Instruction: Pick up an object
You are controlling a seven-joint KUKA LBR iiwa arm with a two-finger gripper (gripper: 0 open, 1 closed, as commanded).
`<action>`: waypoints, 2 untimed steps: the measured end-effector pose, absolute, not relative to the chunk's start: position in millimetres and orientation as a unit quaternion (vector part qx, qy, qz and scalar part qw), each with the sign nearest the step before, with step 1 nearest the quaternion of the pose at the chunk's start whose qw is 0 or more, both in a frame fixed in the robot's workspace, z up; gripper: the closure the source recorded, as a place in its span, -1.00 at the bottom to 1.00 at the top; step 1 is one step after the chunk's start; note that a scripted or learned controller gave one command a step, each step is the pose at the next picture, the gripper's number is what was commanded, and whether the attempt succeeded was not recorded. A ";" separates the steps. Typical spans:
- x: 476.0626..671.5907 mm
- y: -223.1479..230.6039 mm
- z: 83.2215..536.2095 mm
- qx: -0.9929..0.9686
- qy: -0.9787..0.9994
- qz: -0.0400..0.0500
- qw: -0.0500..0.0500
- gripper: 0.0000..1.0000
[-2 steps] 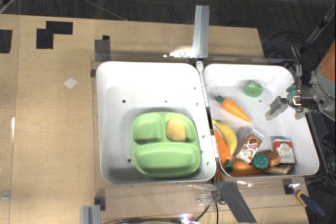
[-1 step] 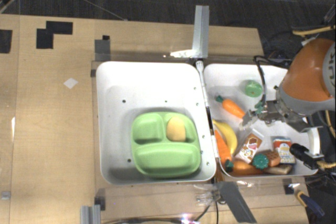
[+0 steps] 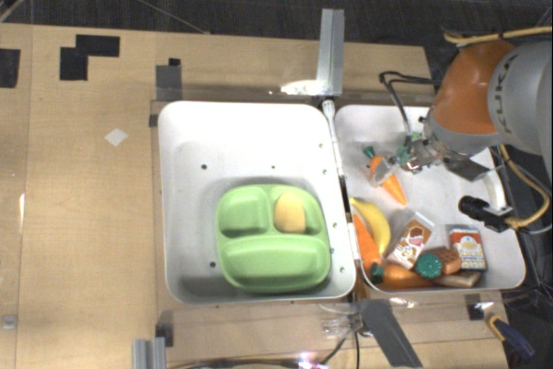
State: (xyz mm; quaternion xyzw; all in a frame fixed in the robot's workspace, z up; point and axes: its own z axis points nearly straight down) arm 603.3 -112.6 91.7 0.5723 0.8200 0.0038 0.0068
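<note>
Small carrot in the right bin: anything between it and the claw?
Nothing visible. The claw hangs just above and right of the small carrot, with bare bin floor around; the banana lies lower left.

Bright even overhead light, soft shadows, slight glare, mild blur.

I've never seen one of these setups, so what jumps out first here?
Probably the bright green divided plate in the left bin, with a yellow lemon-like fruit in one compartment. Next, the grey and orange arm reaching from the right over the right bin, above a jumble of toy food including a banana.
</note>
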 end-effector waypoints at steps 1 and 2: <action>605.7 -110.7 104.8 0.572 0.820 0.007 0.008 1.00; 614.1 -58.1 186.8 0.600 0.800 0.002 0.003 1.00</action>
